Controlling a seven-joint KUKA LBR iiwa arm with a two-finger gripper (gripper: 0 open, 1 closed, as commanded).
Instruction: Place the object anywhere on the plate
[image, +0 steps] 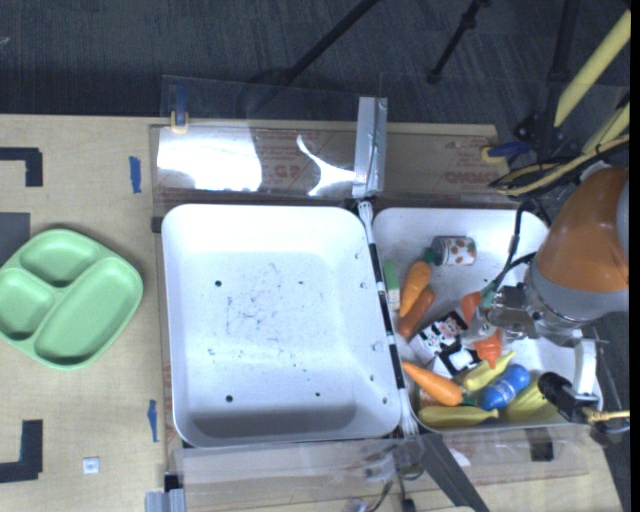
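The arm (585, 250) reached in from the right over the right bin (400, 225), its tool (487, 318) low among a heap of toy food. Whether the tool held anything could not be told. Two carrots (415, 297) lay near the bin's left wall, with a small can (455, 250) above them and a banana (455, 415) along the front. The left bin (270, 310) stood beside it. The green plate (65, 297) sat on the counter (80, 170), well apart to the left.
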